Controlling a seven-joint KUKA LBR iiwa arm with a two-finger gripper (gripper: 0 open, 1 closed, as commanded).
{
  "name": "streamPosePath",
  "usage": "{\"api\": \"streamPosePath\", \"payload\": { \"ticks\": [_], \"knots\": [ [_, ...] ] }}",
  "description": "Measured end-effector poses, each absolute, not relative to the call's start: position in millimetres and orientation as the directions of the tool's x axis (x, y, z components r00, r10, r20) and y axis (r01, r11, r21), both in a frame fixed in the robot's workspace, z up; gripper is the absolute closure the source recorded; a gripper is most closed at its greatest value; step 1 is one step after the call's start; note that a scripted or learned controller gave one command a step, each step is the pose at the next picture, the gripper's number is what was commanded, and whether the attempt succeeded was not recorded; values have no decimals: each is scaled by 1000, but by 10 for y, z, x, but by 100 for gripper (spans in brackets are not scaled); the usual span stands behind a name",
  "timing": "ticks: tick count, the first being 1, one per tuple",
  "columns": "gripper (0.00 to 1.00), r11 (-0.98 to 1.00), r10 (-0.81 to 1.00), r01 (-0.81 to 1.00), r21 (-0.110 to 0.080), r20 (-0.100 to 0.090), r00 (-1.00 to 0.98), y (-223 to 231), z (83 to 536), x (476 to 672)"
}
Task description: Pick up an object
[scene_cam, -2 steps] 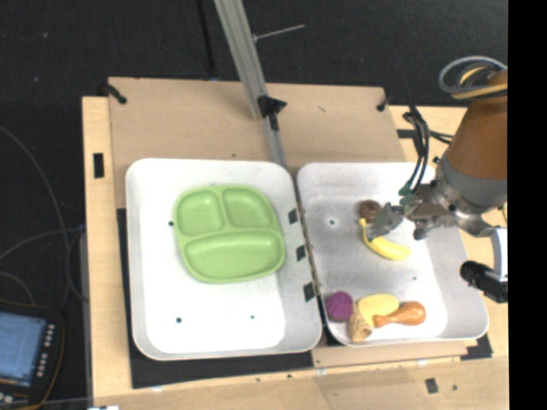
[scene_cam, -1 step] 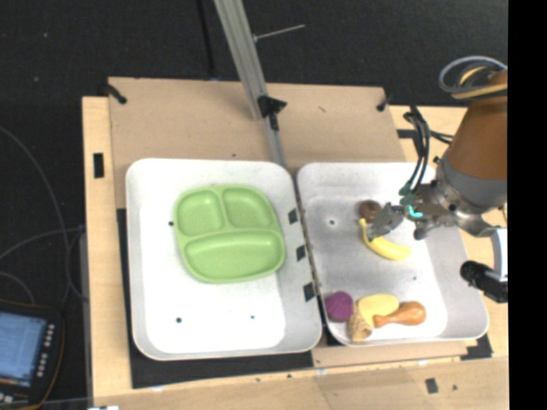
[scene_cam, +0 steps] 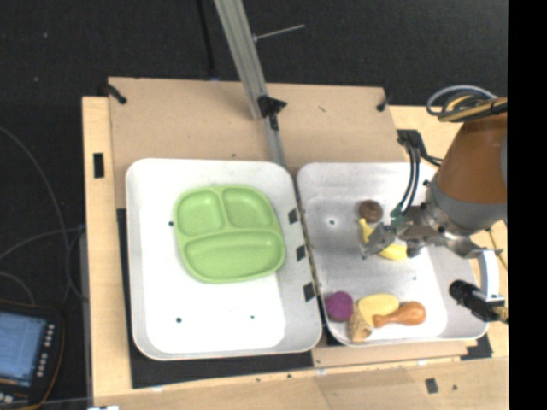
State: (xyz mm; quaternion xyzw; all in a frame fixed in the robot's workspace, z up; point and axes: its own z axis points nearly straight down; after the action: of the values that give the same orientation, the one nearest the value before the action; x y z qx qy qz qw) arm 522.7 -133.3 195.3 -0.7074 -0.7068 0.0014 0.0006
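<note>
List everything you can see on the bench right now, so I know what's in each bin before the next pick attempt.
left bin: 1, white, left half of the bench
divided plate: 1, light green, three compartments, in the left bin
right bin: 1, white, right half of the bench
round object: 1, brown, upper middle of the right bin
yellow object: 1, yellow, middle of the right bin, beside the end effector
purple object: 1, purple, near edge of the right bin
pale yellow object: 1, pale yellow, right of the purple one
orange-brown object: 1, against the pale yellow one
tablet: 1, dark, lower left, off the bench
arm: 1, grey and orange, from the right
end effector: 1, dark, low over the right bin's middle
</note>
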Motion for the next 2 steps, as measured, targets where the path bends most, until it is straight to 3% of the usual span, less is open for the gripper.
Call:
{"api": "streamPosePath", "payload": {
  "ticks": [2],
  "knots": [
    [0,-2,1000,1000,0,-1,2,-1271,996,5170]
  ]
}}
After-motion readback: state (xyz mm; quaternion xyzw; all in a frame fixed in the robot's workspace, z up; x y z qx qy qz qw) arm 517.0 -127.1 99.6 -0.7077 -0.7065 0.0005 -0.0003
